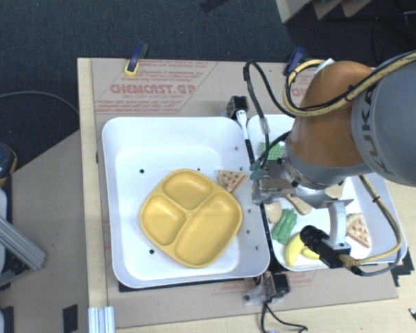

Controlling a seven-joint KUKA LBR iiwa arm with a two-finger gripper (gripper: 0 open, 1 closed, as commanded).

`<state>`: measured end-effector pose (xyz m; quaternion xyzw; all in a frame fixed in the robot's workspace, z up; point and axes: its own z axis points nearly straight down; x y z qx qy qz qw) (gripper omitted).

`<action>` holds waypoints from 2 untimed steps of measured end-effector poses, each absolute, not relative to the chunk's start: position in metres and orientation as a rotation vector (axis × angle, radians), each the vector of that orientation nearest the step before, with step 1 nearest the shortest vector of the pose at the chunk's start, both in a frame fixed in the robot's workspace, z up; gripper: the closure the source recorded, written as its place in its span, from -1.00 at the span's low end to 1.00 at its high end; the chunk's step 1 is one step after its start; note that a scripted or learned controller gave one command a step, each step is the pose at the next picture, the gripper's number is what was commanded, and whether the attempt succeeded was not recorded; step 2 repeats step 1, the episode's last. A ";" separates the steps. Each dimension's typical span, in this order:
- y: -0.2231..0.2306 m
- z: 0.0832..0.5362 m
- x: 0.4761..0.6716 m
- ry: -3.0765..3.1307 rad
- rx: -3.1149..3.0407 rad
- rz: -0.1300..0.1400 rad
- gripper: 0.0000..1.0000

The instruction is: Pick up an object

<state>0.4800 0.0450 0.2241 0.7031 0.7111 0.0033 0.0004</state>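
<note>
Toys (286,225) crowd right bin (385,248); cardboard-topped bench (159,89), seemingly dark carpet (55,19) beyond

The grey arm (395,123) reaches in from the right, its orange band (326,116) above the lowered gripper (267,186)

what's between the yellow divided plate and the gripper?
Camera view: a waffle-patterned toy wedge by the yellow divided plate, then the bin rims before the gripper.

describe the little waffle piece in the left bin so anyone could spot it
Start at the left white bin, which holds a yellow divided plate. Just off the plate's upper right edge lies the waffle piece, a small tan triangle with a grid pattern, far smaller than the plate.
</note>
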 end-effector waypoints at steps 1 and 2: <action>0.044 0.371 0.481 2.217 2.212 0.023 1.00; 0.044 0.371 0.481 2.217 2.212 0.023 1.00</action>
